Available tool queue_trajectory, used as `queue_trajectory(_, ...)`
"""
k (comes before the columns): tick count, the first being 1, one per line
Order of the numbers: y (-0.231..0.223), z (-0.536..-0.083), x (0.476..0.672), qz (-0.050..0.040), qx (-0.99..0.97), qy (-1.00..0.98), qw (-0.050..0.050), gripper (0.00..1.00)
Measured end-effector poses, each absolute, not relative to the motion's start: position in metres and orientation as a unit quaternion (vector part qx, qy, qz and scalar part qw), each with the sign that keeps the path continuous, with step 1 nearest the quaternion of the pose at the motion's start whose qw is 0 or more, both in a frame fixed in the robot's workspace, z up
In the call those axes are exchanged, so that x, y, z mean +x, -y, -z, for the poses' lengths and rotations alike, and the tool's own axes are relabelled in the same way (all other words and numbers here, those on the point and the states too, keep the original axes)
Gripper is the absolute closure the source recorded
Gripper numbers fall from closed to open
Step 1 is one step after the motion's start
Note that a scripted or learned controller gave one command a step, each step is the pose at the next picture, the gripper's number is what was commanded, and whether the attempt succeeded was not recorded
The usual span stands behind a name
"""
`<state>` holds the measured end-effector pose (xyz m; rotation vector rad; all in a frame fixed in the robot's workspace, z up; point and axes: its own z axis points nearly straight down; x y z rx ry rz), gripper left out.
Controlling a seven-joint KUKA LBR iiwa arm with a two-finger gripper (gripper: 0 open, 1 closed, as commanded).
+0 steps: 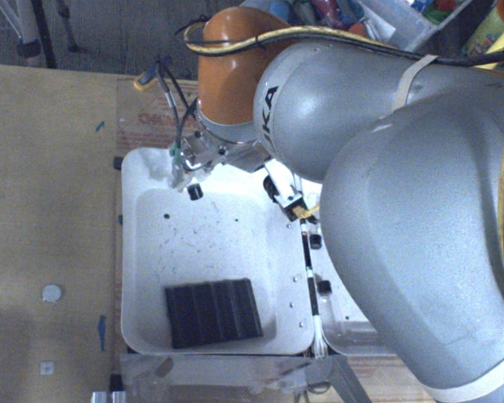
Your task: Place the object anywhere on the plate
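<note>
Now we have the arm [388,205] reaching in over the bins, orange band [230,67] tipped toward us, and the end effector [188,171] hangs low at the far corner of the left bin [135,232], just inside its rim. The wrist and cabling crowd that spot, so we cannot tell whether the end effector is spread, pressed together or pinching anything; a small dark tip shows beneath it, too small to read.

The one loose thing we can pick out is a dark ribbed slab [214,312], lying flat on the bin floor at the near end, well apart from the end effector. We take it to be the task's piece, though whether it serves as object or plate we cannot say. The right bin [347,317] sits mostly under the arm's bulk.

By our reckoning this is an early step, with no placement made. The next move calls for travel down the bin toward the slab, then a square, level descent over its middle, clear of the near wall.
</note>
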<state>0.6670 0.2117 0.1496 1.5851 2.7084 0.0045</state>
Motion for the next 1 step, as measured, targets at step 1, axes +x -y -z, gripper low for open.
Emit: queue_trajectory(1,-0.219,-0.2011,0.6668,-0.0018,0.381,-0.924,0.002,1.0)
